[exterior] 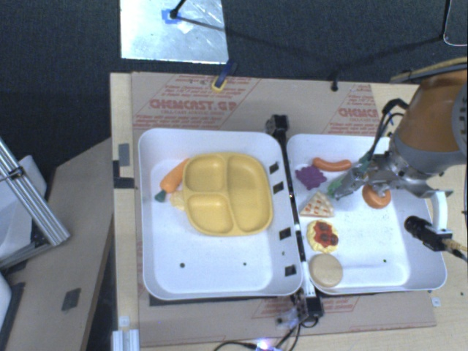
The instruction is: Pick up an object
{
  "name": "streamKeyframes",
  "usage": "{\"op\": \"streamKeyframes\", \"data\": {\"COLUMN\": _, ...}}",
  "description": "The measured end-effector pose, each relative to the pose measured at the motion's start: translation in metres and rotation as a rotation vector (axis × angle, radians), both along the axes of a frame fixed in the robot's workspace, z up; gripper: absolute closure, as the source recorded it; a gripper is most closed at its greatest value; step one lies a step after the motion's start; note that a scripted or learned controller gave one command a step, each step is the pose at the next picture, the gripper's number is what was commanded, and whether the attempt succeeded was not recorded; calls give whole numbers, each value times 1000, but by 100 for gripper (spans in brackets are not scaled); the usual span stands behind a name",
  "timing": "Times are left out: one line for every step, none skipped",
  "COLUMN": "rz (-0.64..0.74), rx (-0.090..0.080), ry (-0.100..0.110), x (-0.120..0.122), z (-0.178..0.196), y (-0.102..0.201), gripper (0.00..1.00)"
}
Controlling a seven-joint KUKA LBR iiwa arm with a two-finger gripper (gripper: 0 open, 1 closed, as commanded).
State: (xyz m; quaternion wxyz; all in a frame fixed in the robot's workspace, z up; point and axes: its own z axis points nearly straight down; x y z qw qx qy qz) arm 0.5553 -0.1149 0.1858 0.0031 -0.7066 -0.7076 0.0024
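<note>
My gripper hangs low over the right bin, reaching in from the right. Just left of it lie a purple grape bunch and a pizza slice. A sausage lies a little behind the gripper, and an orange round piece sits partly under the wrist on its right. Nearer the front are a round piece with red topping and a tan bun. I see nothing held in the gripper.
The left bin holds a yellow divided plate, with a carrot at the plate's left edge. A black divider with clips runs between the bins. The arm's grey and orange body looms over the right bin's far right corner.
</note>
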Motion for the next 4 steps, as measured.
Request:
{"op": "streamKeyframes", "data": {"rz": 2, "rx": -1, "ry": -9, "x": 2, "z": 4, "y": 0, "gripper": 0}}
{"op": "streamKeyframes", "data": {"rz": -1, "rx": 0, "ry": -4, "x": -3, "z": -51, "y": -9, "gripper": 0}}
{"op": "streamKeyframes", "data": {"rz": -1, "rx": -4, "ry": -15, "x": -1, "z": -87, "y": -10, "gripper": 0}}
{"op": "streamKeyframes", "data": {"rz": 0, "rx": -1, "ry": -15, "x": 0, "z": -78, "y": -9, "gripper": 100}}
